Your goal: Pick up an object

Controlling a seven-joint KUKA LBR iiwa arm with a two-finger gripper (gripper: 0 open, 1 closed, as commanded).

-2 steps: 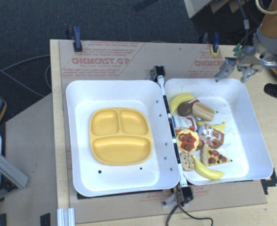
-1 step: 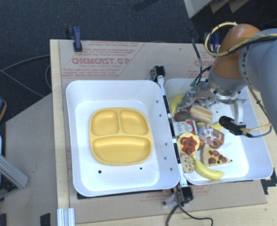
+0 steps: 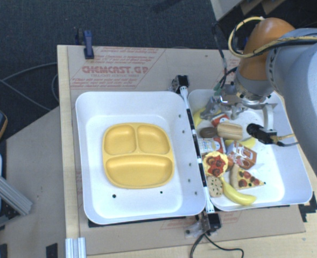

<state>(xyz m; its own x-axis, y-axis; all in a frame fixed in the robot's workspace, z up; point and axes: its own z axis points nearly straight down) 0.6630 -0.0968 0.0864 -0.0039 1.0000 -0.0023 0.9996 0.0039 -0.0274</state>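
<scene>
Toy food (image 3: pixel 231 160) lies heaped in the right bin (image 3: pixel 295 190), with the claw (image 3: pixel 228 107) low over its far end, likely reaching; its grip state cannot be told.

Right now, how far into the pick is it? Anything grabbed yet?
Done: the arm has reached over the right bin, and the gripper sits low at its upper left corner, by the toy bread roll. In hand: nothing I can confirm; the view doesn't show any object gripped. Left: grasp and lift. The banana, pizza slice and cookie lie untouched; the yellow divided plate holds nothing.
</scene>
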